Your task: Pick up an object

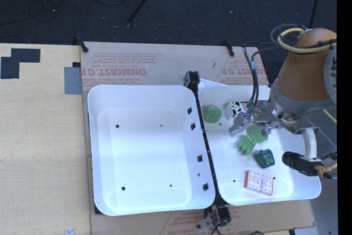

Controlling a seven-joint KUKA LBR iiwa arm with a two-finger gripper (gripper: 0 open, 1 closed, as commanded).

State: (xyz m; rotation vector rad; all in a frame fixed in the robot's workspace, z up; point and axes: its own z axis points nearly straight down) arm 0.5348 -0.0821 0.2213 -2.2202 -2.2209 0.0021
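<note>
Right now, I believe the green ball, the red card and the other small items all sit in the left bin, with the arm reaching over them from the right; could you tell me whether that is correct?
Not quite: the camera view shows them in the right bin, not the left. The green ball, the red card and the other small items all sit there, and the arm does reach over them from the right.

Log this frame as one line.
gripper low in right bin | beside light green toy | green ball, dark green piece, red card loose | no grasp seen
</note>
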